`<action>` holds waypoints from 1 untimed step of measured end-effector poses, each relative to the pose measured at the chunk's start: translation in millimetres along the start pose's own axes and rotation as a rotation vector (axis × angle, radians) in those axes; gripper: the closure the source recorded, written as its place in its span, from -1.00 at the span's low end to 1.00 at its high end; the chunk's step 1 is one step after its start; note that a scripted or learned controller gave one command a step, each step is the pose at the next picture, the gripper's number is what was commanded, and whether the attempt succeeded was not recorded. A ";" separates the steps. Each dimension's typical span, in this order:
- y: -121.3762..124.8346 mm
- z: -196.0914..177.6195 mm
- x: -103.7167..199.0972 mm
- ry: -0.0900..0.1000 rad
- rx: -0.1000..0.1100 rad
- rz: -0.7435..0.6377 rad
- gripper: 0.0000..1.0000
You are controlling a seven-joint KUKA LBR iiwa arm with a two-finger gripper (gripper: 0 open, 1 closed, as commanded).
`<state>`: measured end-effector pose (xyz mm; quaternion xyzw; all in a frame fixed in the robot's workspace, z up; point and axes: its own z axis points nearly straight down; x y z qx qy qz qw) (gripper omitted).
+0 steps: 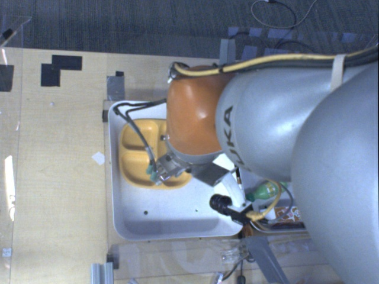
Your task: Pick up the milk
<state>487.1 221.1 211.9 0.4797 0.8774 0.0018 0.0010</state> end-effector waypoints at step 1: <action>3.6 13.0 5.3 0.000 0.001 -0.204 1.00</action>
